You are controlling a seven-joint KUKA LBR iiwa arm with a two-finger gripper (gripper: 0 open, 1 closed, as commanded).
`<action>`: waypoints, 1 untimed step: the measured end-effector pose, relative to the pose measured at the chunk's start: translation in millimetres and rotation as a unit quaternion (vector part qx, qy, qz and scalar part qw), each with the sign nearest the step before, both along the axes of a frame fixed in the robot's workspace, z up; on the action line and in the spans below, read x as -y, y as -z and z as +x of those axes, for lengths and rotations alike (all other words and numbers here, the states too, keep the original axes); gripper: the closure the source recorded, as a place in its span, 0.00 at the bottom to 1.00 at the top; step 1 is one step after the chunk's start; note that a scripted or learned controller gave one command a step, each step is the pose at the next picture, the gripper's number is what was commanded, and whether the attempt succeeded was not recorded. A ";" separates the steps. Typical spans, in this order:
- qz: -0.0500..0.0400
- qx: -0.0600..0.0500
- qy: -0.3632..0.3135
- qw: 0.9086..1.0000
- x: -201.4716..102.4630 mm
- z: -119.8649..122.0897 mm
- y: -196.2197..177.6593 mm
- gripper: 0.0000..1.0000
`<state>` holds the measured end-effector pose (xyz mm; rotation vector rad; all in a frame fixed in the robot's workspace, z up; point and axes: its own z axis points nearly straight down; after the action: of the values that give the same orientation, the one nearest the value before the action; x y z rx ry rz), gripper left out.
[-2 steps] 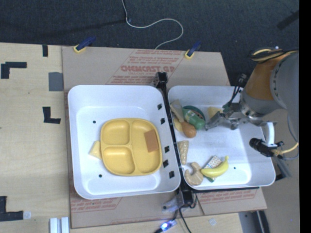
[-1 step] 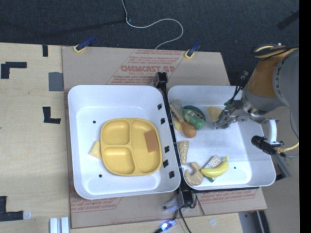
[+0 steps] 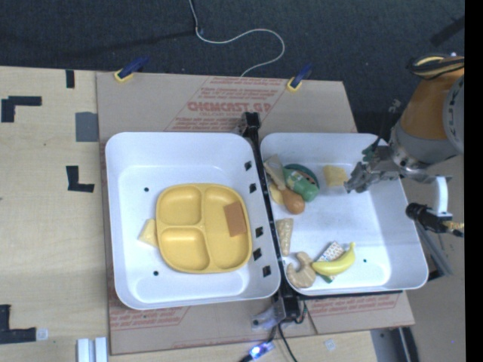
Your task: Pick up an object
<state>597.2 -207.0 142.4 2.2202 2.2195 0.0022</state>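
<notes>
My gripper [image 3: 357, 179] hangs over the upper right part of the right bin [image 3: 392, 225], just right of a small pale yellow piece [image 3: 334, 175]. Nothing shows between its dark fingers. Left of it lie a green round toy [image 3: 302, 176] and a tan and orange carrot-like piece [image 3: 289, 194]. A yellow banana [image 3: 336, 262] lies near the bin's front, with a tan pretzel-shaped piece [image 3: 299, 271] and a beige cracker [image 3: 284, 234] to its left.
The left bin [image 3: 128, 202] holds a yellow divided plate [image 3: 202, 227] with a brown slab [image 3: 235, 219] on it and a pale wedge [image 3: 147, 233] beside it. Both bins rest on cardboard [image 3: 226, 100]. A white cable [image 3: 241, 40] runs behind.
</notes>
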 end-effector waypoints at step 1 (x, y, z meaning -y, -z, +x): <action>0.000 0.000 -0.001 1.000 8.8 -2.4 -52.4 1.00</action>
<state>594.8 -215.9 194.8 2.2173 2.2205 0.0022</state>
